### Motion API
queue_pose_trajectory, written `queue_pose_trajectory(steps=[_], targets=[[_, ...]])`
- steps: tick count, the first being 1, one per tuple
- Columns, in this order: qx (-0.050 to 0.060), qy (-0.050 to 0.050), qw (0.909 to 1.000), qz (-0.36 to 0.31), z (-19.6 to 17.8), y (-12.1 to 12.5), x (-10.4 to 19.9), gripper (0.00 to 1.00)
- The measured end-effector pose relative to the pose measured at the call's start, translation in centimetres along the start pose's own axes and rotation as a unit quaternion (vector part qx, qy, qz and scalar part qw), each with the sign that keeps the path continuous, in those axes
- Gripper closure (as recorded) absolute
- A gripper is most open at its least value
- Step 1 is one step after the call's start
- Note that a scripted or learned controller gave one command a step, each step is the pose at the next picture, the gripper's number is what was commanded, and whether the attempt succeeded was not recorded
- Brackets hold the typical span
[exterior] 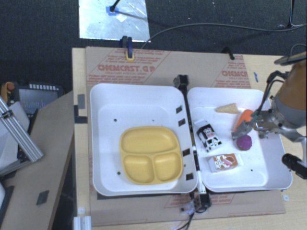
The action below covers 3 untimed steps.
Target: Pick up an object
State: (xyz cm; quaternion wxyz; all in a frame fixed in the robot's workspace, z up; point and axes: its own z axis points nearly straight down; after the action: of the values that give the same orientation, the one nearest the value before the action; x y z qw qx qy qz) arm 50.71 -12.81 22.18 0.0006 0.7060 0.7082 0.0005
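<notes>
Fig.: one arm [292, 97] enters from the right over the right bin [273, 176]. We place the claw [243, 128] low over that bin's right-centre, w/ an orange carrot [243, 118] just above-left of it and a purple ball [244, 142] just below; both sit right beside the tip, so either is the likeliest pick. We judge the carrot's long axis to run on a diagonal, upper right to lower left, roughly in line w/ the claw's approach. Whether the claw is wide, narrow or gripping anything we cannot tell: the tip is small and blurred vs. the two items. Other contents of the right bin: a tan wedge [227, 109] near the top, a black-and-white toy [209, 137] toward the divider, a flat printed pack [223, 162] lower centre, all apart from the claw. Left bin [103, 128] holds a yellow tray [150, 154] w/ three compartments, nothing in them. Both bins rest on the surface [158, 63].
</notes>
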Motion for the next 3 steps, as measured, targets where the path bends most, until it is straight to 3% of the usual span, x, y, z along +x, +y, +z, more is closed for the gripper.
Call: queue_pose_trajectory(steps=[3], targets=[[0.002,0.000,1.0000,0.002,14.0,-0.3,0.6,0.00]])
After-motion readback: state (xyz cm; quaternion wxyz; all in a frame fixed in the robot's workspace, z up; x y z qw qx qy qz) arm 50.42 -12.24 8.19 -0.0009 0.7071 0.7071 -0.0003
